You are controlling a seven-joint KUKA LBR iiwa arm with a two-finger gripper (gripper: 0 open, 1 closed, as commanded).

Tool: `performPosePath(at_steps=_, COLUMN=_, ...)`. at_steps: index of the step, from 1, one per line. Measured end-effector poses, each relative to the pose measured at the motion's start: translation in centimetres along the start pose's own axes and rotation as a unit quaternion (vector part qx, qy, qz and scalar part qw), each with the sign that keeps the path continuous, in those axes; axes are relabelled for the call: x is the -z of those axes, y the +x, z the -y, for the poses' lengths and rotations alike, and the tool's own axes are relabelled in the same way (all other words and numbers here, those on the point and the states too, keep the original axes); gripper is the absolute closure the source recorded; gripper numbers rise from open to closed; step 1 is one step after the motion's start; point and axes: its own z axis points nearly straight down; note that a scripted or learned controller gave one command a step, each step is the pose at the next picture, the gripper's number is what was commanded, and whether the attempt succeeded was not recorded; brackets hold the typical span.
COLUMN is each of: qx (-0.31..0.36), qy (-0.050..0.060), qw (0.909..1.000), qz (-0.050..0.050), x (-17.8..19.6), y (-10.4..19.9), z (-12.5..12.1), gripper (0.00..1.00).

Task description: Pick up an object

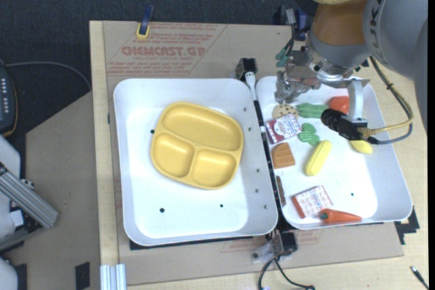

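The cookie (285,110), a small pale disc with dark spots, sits at the back left of the right bin (391,180), and that looks like the target, because the gripper (293,90) is hovering right over it. Biggest thing on the scene, though, is the arm (370,3), grey bulk and orange band, reaching in from the right and bent down over the back of that bin. Next in size, the left bin (129,146), carrying just one thing: a yellow divided plate (197,145), lying slightly askew in the middle. The right bin is the busy one, toy food scattered loosely with gaps between most pieces, which should give the fingers room. There's a yellow corn cob (317,157) in the centre, a green piece (310,134) just above it, a red-and-white packet (287,126) touching the cookie's near edge, a brown cracker (283,155) below that, a second packet (312,201) and a carrot (340,216) at the front. Down at the pincer itself, I can't tell how wide it stands or whether it has anything; the metal tips blur into the clutter. The neighbouring packet could get nudged.
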Motion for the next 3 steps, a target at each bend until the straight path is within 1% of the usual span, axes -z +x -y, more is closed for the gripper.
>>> performPosePath(at_steps=1, qx=-0.001, qy=-0.001, qw=1.0, qz=0.001, x=0.6, y=-0.7, z=-1.0, gripper=1.0)
performPosePath(at_steps=2, qx=-0.003, qy=0.002, qw=1.0, qz=0.001, x=-0.1, y=-1.7, z=0.7, gripper=1.0)
performPosePath(at_steps=3, qx=-0.001, qy=-0.001, qw=1.0, qz=0.001, x=0.6, y=-0.9, z=0.5, gripper=1.0)
